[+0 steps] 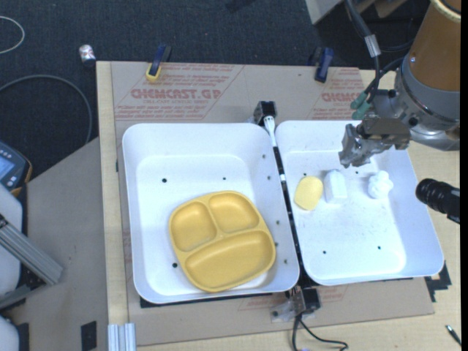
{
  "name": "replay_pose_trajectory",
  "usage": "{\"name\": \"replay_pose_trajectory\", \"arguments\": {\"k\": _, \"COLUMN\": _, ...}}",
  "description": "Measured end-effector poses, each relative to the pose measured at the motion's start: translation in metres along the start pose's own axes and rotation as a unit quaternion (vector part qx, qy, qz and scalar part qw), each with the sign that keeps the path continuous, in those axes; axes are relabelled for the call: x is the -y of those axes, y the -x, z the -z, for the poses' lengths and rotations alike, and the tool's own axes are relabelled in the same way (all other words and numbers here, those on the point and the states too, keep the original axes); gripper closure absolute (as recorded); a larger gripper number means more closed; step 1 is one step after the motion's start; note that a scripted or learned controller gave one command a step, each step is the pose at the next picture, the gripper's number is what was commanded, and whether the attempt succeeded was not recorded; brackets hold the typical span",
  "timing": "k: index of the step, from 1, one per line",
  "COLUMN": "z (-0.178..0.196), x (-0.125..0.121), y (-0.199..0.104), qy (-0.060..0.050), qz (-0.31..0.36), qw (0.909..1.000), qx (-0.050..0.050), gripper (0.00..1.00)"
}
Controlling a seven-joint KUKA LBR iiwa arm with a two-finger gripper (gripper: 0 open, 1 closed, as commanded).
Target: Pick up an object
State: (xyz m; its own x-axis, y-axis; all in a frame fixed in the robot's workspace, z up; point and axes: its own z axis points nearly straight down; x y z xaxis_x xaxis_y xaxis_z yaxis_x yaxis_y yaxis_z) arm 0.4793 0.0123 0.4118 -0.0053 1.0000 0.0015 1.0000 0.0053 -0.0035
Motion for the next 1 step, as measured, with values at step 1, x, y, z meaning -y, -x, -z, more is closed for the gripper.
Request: {"name": "replay_pose_trajectory", "arguments": {"k": 1, "z": 0.0054, "x": -0.0003, "y": -0.0784, "qy": 0.003, "qz": 0.002, "qw": 1.0000, "qx": 0.000, "gripper": 1.00}}
